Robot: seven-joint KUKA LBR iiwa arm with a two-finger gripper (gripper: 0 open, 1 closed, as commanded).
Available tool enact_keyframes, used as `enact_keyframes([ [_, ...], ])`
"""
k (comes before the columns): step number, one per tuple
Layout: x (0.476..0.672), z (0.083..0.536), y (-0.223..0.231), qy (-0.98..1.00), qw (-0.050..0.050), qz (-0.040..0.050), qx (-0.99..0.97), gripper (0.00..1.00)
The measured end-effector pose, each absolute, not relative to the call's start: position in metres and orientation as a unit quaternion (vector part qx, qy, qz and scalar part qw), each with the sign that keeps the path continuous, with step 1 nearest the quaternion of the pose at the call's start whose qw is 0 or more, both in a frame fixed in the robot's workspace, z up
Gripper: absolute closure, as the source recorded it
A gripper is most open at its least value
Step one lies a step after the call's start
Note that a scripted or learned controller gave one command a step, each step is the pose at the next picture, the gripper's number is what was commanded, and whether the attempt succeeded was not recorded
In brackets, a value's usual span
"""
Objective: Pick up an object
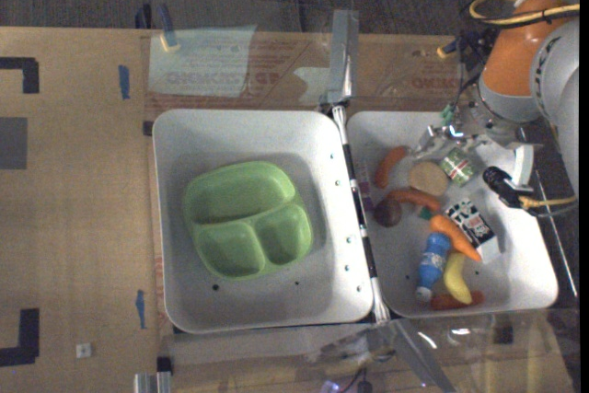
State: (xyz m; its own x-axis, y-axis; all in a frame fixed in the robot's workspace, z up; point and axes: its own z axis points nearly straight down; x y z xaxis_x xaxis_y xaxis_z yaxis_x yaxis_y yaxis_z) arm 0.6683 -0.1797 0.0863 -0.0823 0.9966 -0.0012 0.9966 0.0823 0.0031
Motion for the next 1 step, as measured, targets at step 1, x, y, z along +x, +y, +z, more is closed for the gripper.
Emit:
enact_keyframes([
  [1, 0.6679, 0.2039, -0.1800, 0.725, 0.003, 0.0010, 0.689, 0.00],
])
